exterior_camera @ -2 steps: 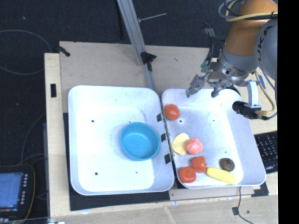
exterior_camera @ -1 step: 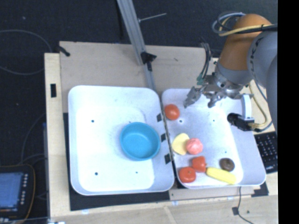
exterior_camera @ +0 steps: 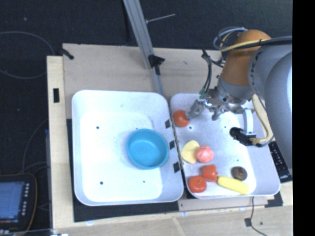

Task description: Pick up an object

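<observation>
Here, one blue bowl [exterior_camera: 146, 148], three red fruits [exterior_camera: 180, 118], one banana [exterior_camera: 233, 184]

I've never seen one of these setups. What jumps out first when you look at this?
Probably the bright blue bowl, alone in the left white bin. Then the cluster of colourful toy food in the right bin: a red piece near its top left corner, a pink piece in the middle, and a yellow banana along its lower edge. Above them hangs the grey arm's pincer, under an orange band.
</observation>
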